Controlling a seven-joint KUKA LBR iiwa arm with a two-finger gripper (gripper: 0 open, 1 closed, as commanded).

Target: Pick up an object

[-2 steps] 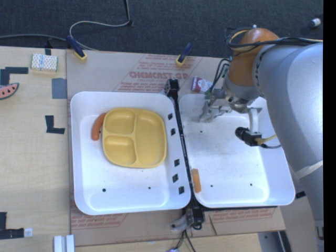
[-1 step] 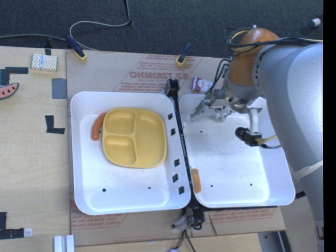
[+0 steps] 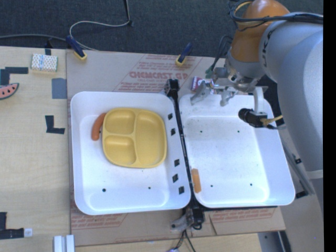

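A yellow divided plate [image 3: 134, 137] lies in the left bin [image 3: 89, 193]. An orange sausage-shaped piece [image 3: 96, 126] rests against the plate's left rim. A smaller orange piece [image 3: 196, 180] lies in the right bin [image 3: 247, 188], close to its left wall near the front. My gripper [image 3: 211, 96] hangs over the far edge of the right bin, far from both orange pieces. It is open, its two fingers [image 3: 196, 96] spread apart with nothing between them.
The grey arm [image 3: 294, 62] covers the right bin's far right corner, and a black fitting [image 3: 253, 117] juts out over the bin floor. Black clips [image 3: 176, 163] line the divider between the bins. Blue-and-yellow clamps [image 3: 184, 55] hold the cardboard behind the bins.
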